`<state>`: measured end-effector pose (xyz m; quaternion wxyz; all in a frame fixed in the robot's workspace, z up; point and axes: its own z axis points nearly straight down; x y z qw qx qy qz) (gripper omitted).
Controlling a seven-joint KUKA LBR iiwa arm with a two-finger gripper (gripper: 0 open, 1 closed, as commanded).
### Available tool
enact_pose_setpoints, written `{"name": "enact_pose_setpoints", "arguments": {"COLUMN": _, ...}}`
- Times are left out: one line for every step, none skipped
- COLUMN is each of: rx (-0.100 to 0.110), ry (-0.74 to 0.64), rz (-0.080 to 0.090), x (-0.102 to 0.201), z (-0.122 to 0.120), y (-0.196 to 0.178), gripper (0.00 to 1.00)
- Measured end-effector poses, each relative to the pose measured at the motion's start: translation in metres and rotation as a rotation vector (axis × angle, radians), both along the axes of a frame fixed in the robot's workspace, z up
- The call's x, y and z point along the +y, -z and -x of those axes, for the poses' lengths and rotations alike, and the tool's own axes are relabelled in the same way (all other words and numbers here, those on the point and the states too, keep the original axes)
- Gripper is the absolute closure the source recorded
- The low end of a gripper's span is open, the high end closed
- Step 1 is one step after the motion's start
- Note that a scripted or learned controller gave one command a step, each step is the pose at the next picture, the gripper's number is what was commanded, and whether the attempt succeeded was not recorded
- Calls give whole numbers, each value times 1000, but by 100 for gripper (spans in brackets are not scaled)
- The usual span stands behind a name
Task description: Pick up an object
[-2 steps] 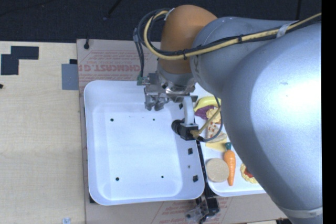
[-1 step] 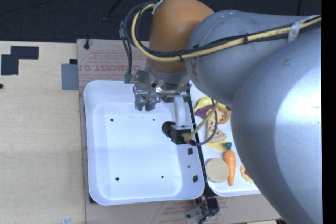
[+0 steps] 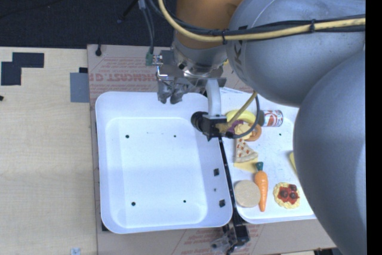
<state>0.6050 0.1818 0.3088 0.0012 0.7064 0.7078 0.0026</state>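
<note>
A grey robot arm (image 3: 298, 39) reaches in with its gripper (image 3: 170, 94) hanging over the far rim of the left bin (image 3: 113, 146); from this angle, it cannot be told whether the gripper is open or closed. The objects lie to the right of that bin, in the right bin (image 3: 280, 152) beside it: a banana (image 3: 237, 116), a red can (image 3: 273, 119), a pizza slice (image 3: 245, 153), a carrot (image 3: 261, 188), a round biscuit (image 3: 246, 193) and, farthest from the left bin, what appears to be a small fruit tart (image 3: 287, 195).
</note>
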Motion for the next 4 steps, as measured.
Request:
{"name": "enact_pose_setpoints", "arguments": {"rx": 24, "ry": -6, "rz": 5, "x": 62, "z": 92, "y": 93, "gripper": 100}}
{"name": "enact_pose_setpoints", "arguments": {"rx": -2, "ry": -2, "rz": -5, "x": 63, "z": 129, "y": -43, "gripper": 100}}
{"name": "enact_pose_setpoints", "arguments": {"rx": 24, "ry": 4, "rz": 11, "x": 46, "z": 132, "y": 101, "gripper": 100}}
{"name": "enact_pose_setpoints", "arguments": {"rx": 8, "ry": 0, "rz": 3, "x": 62, "z": 99, "y": 93, "gripper": 100}}
